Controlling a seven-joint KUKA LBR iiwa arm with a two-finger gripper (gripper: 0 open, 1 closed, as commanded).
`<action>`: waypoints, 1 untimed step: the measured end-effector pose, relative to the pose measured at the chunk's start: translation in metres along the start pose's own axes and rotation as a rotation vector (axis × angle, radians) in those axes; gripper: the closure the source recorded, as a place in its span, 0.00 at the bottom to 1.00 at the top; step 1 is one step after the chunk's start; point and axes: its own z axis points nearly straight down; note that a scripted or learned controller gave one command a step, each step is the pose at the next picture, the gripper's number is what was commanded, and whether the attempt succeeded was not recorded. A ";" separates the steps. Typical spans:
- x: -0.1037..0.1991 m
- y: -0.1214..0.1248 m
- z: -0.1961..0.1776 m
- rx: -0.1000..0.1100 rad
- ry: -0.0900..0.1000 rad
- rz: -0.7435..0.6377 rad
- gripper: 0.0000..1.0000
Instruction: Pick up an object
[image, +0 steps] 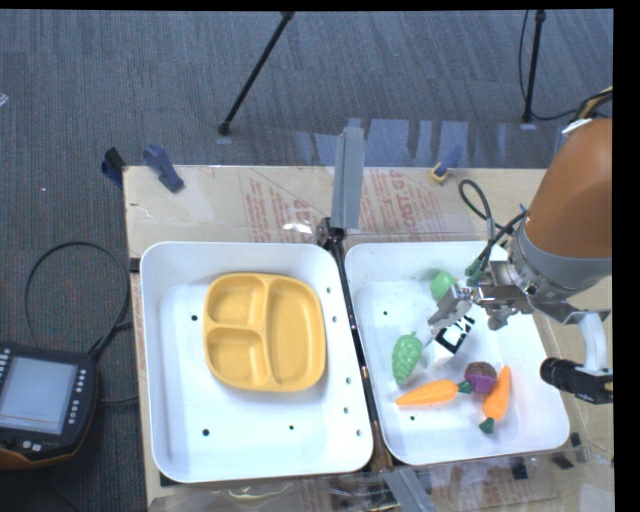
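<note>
- While the arm (570, 200) reaches in from the right, its claw (455, 318) sits low over the middle of the right bin (400, 262); claw state: cannot tell, wrist hardware blocks the tips.
- Nothing visibly gripped between the tips.
- Right bin contents: pale green piece (441, 284) just beside the claw on its far side, touching or nearly so.
- Green bumpy toy (406, 357) near the claw's left front, close to the bin's left slope.
- Small black-and-white item (455, 334) directly under or at the claw; can't tell if touching.
- Orange carrot (433, 394) lies flat, pointing left, its leafy end near the purple vegetable (481, 376).
- Second carrot (496, 397) stands nearly lengthwise beside the purple one, touching or just beside it.
- Those three cluster toward the front right; open floor remains at the bin's front left corner and along the far left edge.
- Left bin (170, 400) holds a yellow divided plate (266, 331), set upper centre, well apart from all walls; broad bare floor in front of it.
- Bins' inner edges meet at the middle, a grey post (347, 180) rising behind the seam.
- Table (230, 200) shows bare board behind the bins; a blue clamp (162, 166) at the far left edge.
- Pendant (40, 400) on the floor, left, well clear.
</note>
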 end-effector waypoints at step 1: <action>0.015 -0.019 0.034 0.002 0.001 0.130 0.00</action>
